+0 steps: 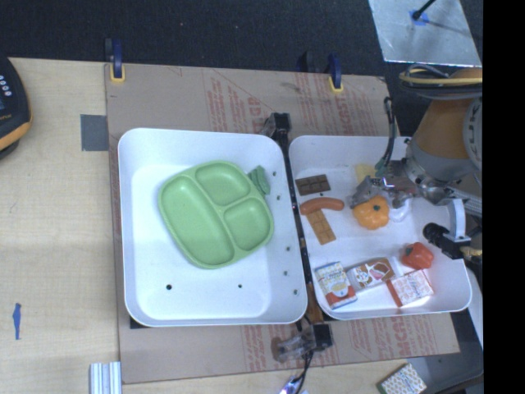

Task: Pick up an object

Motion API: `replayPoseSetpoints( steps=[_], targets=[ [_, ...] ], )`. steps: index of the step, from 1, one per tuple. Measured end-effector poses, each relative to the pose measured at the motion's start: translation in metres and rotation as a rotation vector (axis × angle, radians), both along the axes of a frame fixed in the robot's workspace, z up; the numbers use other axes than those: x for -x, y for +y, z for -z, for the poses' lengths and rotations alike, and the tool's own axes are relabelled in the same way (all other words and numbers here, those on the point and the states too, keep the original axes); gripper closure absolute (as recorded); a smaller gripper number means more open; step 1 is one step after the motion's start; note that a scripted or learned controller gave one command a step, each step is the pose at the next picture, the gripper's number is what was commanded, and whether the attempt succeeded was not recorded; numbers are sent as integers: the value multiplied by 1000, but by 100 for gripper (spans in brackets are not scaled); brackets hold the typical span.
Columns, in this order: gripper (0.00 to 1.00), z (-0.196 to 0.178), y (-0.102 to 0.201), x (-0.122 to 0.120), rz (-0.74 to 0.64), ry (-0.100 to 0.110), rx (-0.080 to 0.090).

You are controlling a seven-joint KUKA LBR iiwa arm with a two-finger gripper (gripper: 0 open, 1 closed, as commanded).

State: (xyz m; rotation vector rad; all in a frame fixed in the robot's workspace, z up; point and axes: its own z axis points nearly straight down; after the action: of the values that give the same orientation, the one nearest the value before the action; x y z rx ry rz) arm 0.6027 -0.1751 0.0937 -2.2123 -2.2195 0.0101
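So the gripper [379, 189] is down low in the right bin [443, 302], near its upper middle, with the grey arm [443, 150] coming in from the right edge and the orange band sitting above the wrist. Can't tell how wide the pincer is, it's a metallic blur from this angle.

The orange fruit toy [372, 213] sits right under and just beside the gripper tip, looks like it's touching or nearly so, but I can't see it actually clamped.

Around that in the same bin: a brown chocolate bar piece [312, 185] and a sausage [321, 206] to the left, a tan cracker strip [322, 229] below those, a red pepper-ish thing [418, 256] lower right, and three little food packets [371, 274] along the bottom edge.

Left bin [148, 294] holds a green divided plate [216, 213]. Both bins sit on a cardboard sheet [205, 97] clipped to a light wood bench [49, 245].
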Motion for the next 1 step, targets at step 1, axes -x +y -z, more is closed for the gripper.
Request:
replayPoseSetpoints(
  steps=[1],
  targets=[
    [0, 1, 6, -56, -3, -13, 2]
  ],
)
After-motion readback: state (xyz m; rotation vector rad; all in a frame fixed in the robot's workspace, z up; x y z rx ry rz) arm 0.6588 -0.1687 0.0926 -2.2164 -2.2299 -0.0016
